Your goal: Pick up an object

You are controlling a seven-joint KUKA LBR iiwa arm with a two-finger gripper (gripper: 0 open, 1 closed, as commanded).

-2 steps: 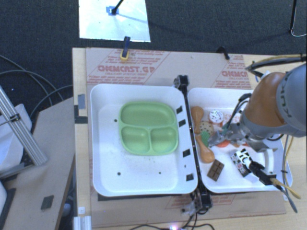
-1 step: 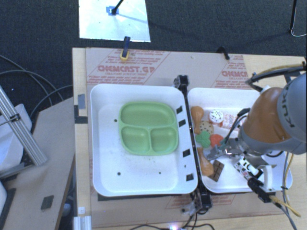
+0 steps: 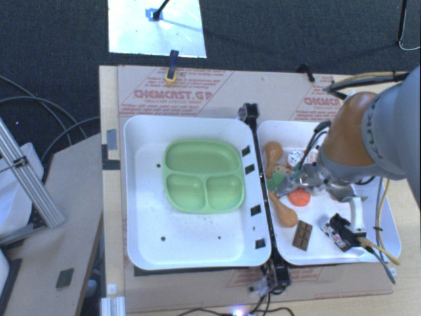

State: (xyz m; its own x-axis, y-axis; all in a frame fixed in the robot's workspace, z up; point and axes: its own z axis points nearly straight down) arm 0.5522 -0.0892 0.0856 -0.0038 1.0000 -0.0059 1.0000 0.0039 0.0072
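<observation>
The gripper [image 3: 289, 184] is down low in the right bin [image 3: 388, 232], near its left wall. I cannot tell what its tips are doing. An orange round thing [image 3: 300, 198] sits just beside it. A brown block [image 3: 302, 235] lies near the front edge. A green plate [image 3: 202, 176] sits in the middle of the left bin [image 3: 141, 242].

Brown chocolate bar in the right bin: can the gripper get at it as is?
Probably yes. The brown chocolate bar lies flat with nothing on it, below the gripper; the tan drumstick sits close on its left.
</observation>
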